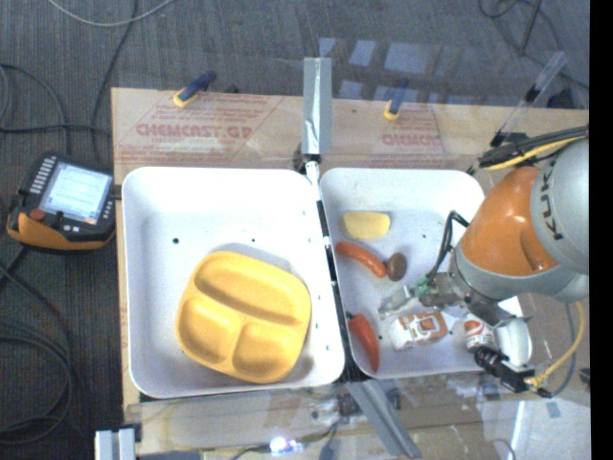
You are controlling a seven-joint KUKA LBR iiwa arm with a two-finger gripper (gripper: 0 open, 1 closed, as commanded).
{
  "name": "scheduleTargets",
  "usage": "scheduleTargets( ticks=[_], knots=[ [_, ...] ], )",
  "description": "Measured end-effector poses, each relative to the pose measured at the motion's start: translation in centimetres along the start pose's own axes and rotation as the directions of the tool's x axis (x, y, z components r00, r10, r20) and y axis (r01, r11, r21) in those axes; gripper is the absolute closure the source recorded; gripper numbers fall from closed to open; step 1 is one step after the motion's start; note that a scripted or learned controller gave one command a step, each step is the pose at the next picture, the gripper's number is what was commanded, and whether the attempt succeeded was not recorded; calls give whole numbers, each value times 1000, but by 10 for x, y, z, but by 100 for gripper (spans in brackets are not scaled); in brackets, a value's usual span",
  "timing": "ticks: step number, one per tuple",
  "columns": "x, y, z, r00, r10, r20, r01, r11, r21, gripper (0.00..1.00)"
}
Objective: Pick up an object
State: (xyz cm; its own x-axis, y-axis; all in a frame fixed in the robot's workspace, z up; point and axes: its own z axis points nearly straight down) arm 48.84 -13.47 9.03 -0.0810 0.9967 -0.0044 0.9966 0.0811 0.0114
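Looking down on the bench [129,142], we see two white bins side by side. The left bin [153,218] carries a yellow compartment tray [244,316]. The right bin [421,195] holds a pale yellow block [367,224], an orange sausage-shaped piece [361,258], a small brown item [396,265], a red pepper-shaped piece [364,341], and a white packet with red print [417,329]. A second small printed packet [474,333] lies just beside it, toward the arm.

The arm [522,233] reaches in from the right, and its end effector [426,293] sits low over the right bin, just above the white packet and near the brown item. We cannot tell whether it is apart or together, because the wrist hides that part, and we see nothing clamped in it.

We judge the white packet to be the likeliest target, since it lies nearest the end effector. It looks light and thin-walled, with a glossy wrapper that may slip or crumple under pressure. We would take hold across its narrow width near the middle, where the body seems fullest. The sausage-shaped piece and the pepper-shaped piece appear smooth and rounded, so they could roll away from a closing grip. The block looks firmer and flatter, and would likely tolerate a grasp across its short sides.
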Motion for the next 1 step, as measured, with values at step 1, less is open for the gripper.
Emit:
scheduleTargets(
  ticks=[1],
  knots=[
    [-7, -2, 0, 978, -210, 0, 210, 978, 1, 0]
  ],
)
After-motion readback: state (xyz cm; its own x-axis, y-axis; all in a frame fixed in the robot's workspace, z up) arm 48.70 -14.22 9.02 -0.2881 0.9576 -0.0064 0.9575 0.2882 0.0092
